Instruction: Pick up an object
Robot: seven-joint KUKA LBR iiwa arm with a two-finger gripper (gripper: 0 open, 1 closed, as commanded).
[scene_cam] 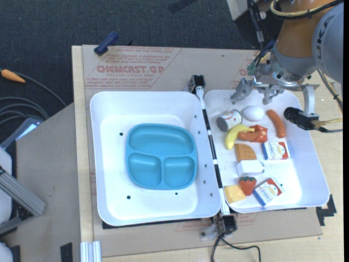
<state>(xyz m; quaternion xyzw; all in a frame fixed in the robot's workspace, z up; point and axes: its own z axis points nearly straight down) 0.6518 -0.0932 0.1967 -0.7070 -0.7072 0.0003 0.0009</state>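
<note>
My gripper [254,95] hangs open over the far end of the right bin [313,171], its two grey fingers [238,91] spread wide with nothing between them. Just below it lies a white egg [253,113]. Around the egg lie a small white-and-grey can [228,120], a yellow banana [236,134], a red sausage [277,123] and an orange-red piece [256,134]. Further forward in the same bin sit a toast slice [245,152], two small cartons [274,150] [268,191], a strawberry [248,185] and a cheese wedge [234,194].
The left bin [103,146] holds a blue divided plate [161,156]. A black clamp [197,83] sits at the far end of the ridge between the bins. A black fitting [299,117] on a cable overhangs the right bin's right edge.
</note>
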